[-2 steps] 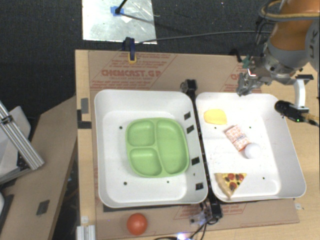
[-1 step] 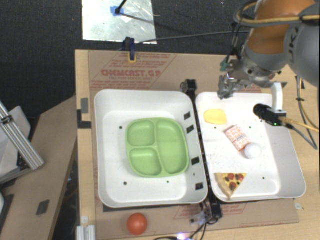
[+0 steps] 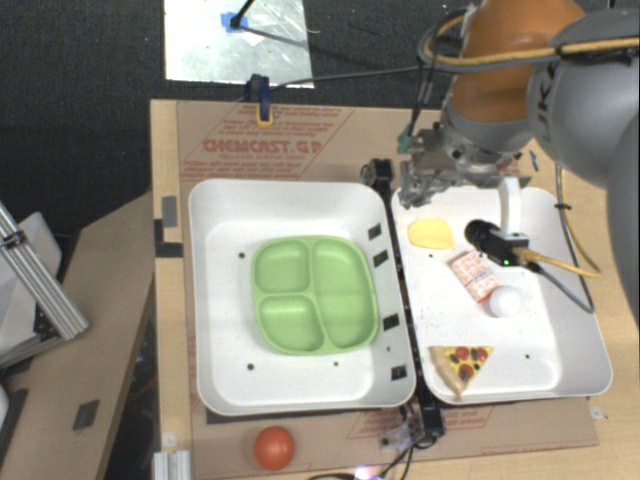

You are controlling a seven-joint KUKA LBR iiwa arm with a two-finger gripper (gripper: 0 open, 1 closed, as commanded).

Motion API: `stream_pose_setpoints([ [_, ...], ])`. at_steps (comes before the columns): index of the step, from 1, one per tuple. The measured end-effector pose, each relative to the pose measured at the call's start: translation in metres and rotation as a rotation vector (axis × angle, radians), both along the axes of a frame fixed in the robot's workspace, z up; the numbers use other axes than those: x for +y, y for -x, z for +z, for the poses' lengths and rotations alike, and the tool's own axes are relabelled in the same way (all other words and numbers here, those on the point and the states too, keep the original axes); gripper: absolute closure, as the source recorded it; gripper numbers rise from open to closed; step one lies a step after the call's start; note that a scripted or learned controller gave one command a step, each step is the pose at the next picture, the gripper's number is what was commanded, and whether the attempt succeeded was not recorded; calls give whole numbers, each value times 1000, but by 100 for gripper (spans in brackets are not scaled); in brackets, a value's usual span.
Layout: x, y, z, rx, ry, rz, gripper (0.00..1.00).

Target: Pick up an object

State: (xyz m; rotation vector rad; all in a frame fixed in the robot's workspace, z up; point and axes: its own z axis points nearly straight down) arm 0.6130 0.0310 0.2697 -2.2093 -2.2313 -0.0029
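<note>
Saw the grey arm (image 3: 590, 78) reaching in from the right, with the orange band (image 3: 515, 28) above the wrist. Found the jaws low over the far left corner of the right bin (image 3: 560, 348), close to the seam between the two bins. Could not tell whether the jaws stood spread or pressed together; too dark and cluttered there to judge.

Counted four loose things in the right bin. Spotted a yellow piece (image 3: 430, 233) lying flat just in front of the jaws. Saw a red-and-white packet (image 3: 473, 273) tilted near the bin's middle, and a white ball (image 3: 503, 301) just beside its near end, touching or nearly so. Found a pizza slice (image 3: 460, 363) at the near left corner, well apart from the others.

Saw in the left bin (image 3: 215, 268) a green plate (image 3: 313, 295) with four compartments, lying flat near the middle.

Noted both bins side by side on a cardboard sheet (image 3: 300, 133) with red lettering, laid on the bench (image 3: 110, 298). Spotted an orange ball (image 3: 273, 448) outside the bins, at the sheet's near edge in front of the left bin. Saw a blue clamp (image 3: 259, 93) at the sheet's far edge.
</note>
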Motion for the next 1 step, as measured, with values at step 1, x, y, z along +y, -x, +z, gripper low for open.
stream_pose_setpoints([
  [1,48,25,-21,2,1,-1,100],
])
